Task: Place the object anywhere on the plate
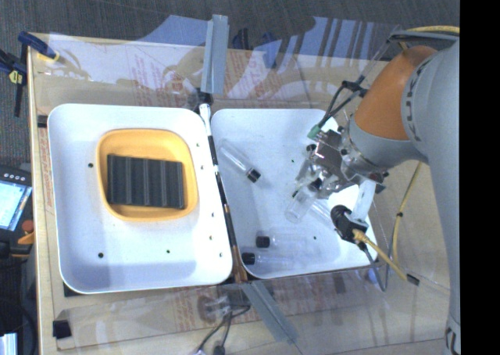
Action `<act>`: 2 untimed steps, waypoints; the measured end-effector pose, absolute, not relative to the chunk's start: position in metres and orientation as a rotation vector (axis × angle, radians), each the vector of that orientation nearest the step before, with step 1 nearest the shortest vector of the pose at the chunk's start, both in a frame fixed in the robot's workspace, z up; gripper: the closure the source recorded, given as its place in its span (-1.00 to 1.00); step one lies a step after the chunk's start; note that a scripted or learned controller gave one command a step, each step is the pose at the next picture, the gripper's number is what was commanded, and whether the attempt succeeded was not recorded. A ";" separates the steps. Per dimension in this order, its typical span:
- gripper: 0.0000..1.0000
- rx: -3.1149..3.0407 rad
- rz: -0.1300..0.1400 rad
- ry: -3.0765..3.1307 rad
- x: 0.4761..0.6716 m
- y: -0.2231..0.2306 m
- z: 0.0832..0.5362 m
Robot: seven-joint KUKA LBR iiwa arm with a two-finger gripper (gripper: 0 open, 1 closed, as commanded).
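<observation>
End effector (316,188) low in right bin (273,130), at 3 o'clock; grip state can't be told. Yellow plate (117,146) sits in left bin (70,228). Clear vials: one (238,163) at 10 o'clock, another (298,206) just beneath. Risk: the slick vial could slip or roll.

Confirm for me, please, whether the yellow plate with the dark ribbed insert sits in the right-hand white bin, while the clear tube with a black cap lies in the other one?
Not quite: the camera view shows the yellow plate with the dark ribbed insert in the left-hand white bin. The clear tube with a black cap lies in the other, right-hand white bin.
</observation>
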State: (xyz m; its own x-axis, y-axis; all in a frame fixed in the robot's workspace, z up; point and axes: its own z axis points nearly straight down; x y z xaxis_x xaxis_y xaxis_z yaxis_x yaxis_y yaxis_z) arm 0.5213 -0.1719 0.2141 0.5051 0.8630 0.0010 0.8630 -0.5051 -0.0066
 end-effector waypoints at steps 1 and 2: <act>1.00 -2.496 0.003 -1.903 0.564 -0.136 0.251; 1.00 -2.314 0.004 -2.121 0.593 -0.069 0.266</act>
State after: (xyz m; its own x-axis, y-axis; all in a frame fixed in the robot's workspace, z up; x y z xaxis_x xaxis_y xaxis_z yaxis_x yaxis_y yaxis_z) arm 0.5929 -0.0689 0.2660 0.0870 0.9962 0.0000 0.9962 -0.0870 -0.0035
